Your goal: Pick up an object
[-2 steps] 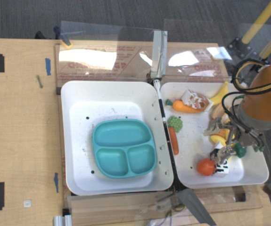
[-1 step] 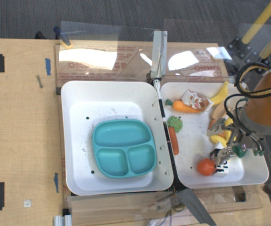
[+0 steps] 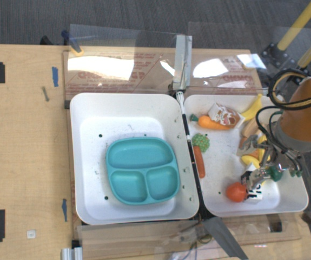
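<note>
Right now I have the arm [image 3: 298, 112] reaching down over the right bin [image 3: 296, 199], still in the approach step with nothing lifted. The gripper [image 3: 254, 179] hangs just above and right of 1 tomato [image 3: 235, 192], near touching; how wide it stands I cannot tell, so next I want it centred on the tomato before closing.

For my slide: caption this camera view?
Gripper low over toy food in the right bin; teal tray in left.

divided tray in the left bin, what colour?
Teal, plain with no pattern: the divided tray shows best in the camera view.
</note>
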Controlling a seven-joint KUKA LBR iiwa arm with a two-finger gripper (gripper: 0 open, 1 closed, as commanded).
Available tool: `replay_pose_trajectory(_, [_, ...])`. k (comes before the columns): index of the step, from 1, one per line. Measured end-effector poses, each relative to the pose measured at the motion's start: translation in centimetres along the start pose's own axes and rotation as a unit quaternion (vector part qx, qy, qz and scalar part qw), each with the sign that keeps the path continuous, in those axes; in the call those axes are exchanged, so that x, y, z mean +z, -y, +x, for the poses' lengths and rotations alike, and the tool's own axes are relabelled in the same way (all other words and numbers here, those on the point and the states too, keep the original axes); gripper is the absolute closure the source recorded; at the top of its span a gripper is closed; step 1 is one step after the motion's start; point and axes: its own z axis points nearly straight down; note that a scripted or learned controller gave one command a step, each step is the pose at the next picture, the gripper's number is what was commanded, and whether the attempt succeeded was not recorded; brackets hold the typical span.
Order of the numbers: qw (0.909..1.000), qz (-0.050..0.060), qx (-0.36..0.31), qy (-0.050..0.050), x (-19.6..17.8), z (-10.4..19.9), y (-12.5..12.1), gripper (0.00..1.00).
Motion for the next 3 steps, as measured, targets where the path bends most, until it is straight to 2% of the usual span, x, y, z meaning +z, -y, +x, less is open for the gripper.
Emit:
replay_pose_trajectory(1, [0.9999,-0.002,-0.005,0.011,-0.1,0.81,0.47,0.0])
replay_pose_trajectory(2, [1.0,-0.005,0.001,0.002,0.05,0.32,0.87,0.0])
replay_pose_trajectory(3, [0.9999,0.002,0.014,0.005,-0.05,0.52,0.41,0.0])
